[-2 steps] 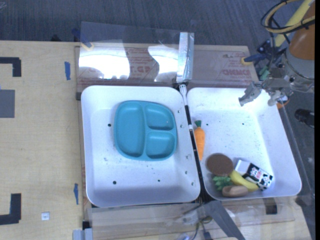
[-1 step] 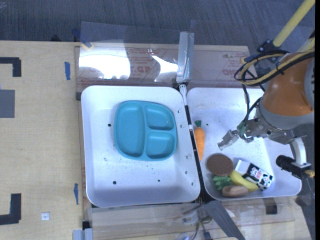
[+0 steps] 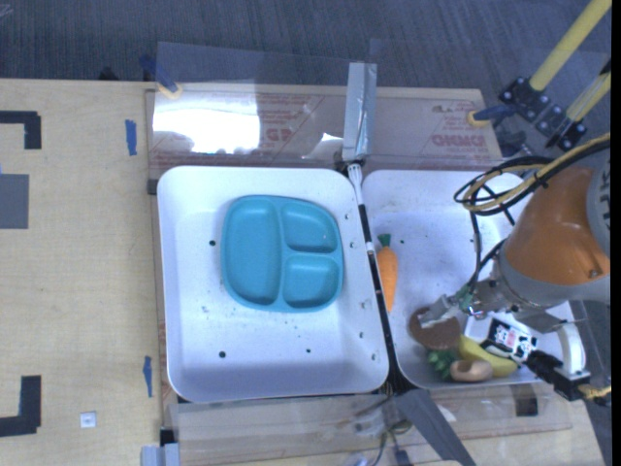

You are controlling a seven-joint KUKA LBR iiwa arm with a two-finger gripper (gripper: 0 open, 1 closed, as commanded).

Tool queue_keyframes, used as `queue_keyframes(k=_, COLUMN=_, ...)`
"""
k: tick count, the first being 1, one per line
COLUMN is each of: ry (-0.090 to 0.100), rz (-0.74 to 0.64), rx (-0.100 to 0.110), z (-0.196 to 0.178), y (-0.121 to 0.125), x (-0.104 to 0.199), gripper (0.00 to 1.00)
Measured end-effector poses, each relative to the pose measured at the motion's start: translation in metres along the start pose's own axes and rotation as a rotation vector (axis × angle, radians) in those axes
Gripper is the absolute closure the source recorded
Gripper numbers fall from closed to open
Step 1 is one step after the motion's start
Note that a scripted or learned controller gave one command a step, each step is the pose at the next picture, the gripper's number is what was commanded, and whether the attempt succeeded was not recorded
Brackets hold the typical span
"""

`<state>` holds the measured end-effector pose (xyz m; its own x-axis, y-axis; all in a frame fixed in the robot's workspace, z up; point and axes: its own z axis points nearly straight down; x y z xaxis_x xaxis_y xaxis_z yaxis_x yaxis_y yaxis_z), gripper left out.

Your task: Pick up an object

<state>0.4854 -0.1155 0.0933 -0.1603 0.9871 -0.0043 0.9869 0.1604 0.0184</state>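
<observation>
The right bin point(image 3: 427, 212) holds an orange carrot point(image 3: 387, 272) with a green top, lying along its left wall. Near the front sit a brown rounded piece point(image 3: 436, 333), a yellow banana point(image 3: 485, 353), a small green item point(image 3: 441, 361) and a tan piece point(image 3: 473, 370), all close together. My gripper point(image 3: 449, 311) hangs low over the brown piece, at its upper right edge. Whether it touches the piece is unclear. Nothing shows as lifted.
The left bin point(image 3: 184, 260) carries a blue divided plate point(image 3: 282, 251). A raised divider point(image 3: 369, 260) separates the two bins. The arm's orange band point(image 3: 553, 236) and black cables point(image 3: 495, 187) overhang the right bin's far right side.
</observation>
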Motion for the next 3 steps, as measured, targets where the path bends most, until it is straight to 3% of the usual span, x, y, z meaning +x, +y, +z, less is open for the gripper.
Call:
queue_keyframes(k=1, ry=0.000, rz=0.189, rx=0.004, z=0.003, y=0.051, x=0.000, gripper=0.00)
queue_keyframes(k=2, ry=0.001, rz=0.190, rx=-0.001, z=-0.008, y=0.053, x=0.001, gripper=1.00)
queue_keyframes(k=3, ry=0.001, rz=0.315, rx=0.012, z=-0.093, y=0.099, x=0.018, gripper=1.00)
